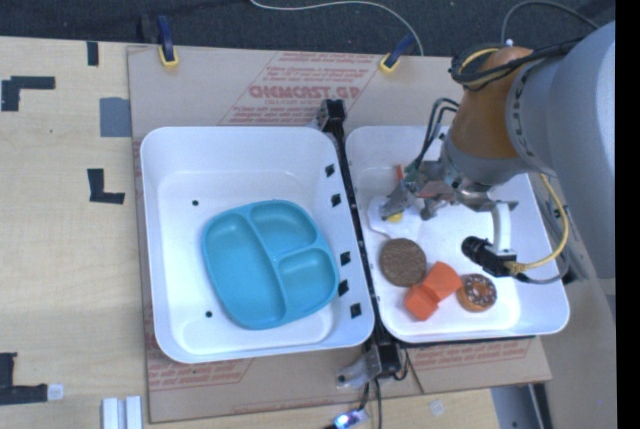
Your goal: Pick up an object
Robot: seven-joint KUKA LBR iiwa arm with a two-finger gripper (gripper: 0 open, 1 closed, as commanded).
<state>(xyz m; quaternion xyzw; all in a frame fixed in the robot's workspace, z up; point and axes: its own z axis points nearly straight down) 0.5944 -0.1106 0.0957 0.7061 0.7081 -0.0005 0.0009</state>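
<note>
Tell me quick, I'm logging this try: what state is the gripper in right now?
Gripper: low in the right bin, above the brown round cookie; open or shut cannot be told, and nothing is visibly held.

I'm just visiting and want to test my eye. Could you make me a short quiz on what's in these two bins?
1. True or false: the blue divided plate lies in the left bin.
2. Which thing lies nearest the pincer? A) the brown round cookie B) the sprinkled doughnut C) the blue divided plate
3. Fill in: the orange block lies between the cookie and the ____.

Key
1. True.
2. A. The cookie lies just below the pincer in the right bin.
3. Doughnut.
</note>
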